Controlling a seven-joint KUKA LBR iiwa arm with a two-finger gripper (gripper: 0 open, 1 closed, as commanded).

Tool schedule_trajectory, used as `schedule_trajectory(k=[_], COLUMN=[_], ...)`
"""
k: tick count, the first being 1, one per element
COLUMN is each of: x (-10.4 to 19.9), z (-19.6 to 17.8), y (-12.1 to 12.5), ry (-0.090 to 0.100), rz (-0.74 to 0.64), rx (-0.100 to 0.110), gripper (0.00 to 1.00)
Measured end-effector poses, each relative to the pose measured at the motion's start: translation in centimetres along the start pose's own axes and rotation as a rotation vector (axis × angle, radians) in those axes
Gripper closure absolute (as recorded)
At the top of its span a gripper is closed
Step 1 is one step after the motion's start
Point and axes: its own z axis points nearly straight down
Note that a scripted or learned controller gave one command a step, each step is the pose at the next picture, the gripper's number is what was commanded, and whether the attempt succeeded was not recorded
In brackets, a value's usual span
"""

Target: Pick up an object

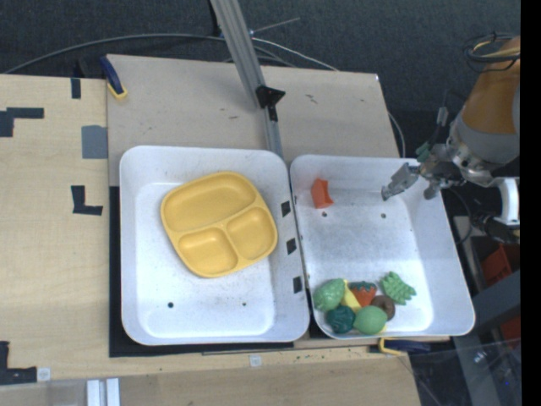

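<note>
My gripper hangs over the back right corner of the right bin, fingers spread apart with nothing between them. A small orange block lies near the back left of that bin, well to the left of the gripper. At the bin's front sits a cluster of toy foods: a light green piece, a red piece, a leafy green piece, a dark teal piece and a round green piece.
The left bin holds a yellow divided plate. A grey metal pole rises behind the bins, at the seam between them. Cables run across the dark floor behind the bench.
</note>
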Motion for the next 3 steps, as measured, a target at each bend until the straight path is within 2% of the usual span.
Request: schedule_trajectory(k=[1, 2, 3], x=[0.0, -0.2, 0.8], z=[0.0, 4.5, 10.4], y=[0.0, -0.5, -0.4], ry=[0.0, 0.0, 0.001], rz=[0.0, 0.001, 0.001], rx=[0.0, 0.004, 0.006], gripper=[0.0, 0.0, 0.0])
